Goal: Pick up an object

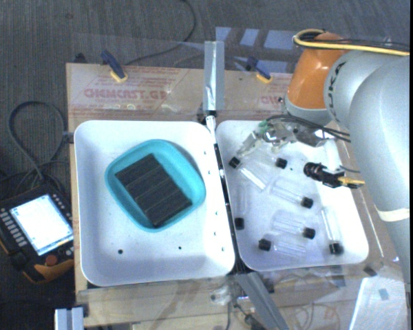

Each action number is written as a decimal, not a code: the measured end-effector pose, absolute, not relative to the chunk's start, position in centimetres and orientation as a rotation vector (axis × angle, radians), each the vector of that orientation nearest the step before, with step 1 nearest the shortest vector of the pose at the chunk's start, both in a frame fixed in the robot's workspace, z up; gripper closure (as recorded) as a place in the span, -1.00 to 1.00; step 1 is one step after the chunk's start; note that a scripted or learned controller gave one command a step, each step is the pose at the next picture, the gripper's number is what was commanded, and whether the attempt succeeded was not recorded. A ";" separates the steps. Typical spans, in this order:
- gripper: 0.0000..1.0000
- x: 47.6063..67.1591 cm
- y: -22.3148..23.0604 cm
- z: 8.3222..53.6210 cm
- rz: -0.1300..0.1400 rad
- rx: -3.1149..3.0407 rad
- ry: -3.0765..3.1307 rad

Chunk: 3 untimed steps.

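The right bin (351, 243) holds several clear plastic vials with black caps, lying scattered: one (289, 192) near the middle, one (289, 224) below it, one (330, 231) by the right wall. My gripper (263, 136) hangs low over the far left corner of this bin, just above a clear vial (251, 176) and a loose black cap (281, 162). No object is visibly in its grasp. The left bin (82, 184) holds a teal dish (186, 167) with a black ridged block (153, 190) lying in it.
The grey arm and its orange band (310, 81) cover the right bin's far right side. A black connector with an orange tip (323, 172) juts out there. The divider between the bins (222, 184) runs close to the gripper. A control pendant (34, 225) lies off the bench, left.
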<state>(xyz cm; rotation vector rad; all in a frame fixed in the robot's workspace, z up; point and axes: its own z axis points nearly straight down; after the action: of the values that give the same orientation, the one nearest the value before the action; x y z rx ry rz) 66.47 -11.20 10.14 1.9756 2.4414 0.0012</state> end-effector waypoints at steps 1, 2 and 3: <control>-1.00 62.8 -17.8 15.9 -0.001 1.589 2.708; -1.00 63.7 -21.5 8.9 0.004 1.392 2.805; -1.00 64.6 -22.1 22.3 0.004 1.298 2.856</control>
<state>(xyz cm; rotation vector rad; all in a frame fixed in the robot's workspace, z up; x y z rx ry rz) 64.65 -22.12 22.26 1.2980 2.8565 0.0043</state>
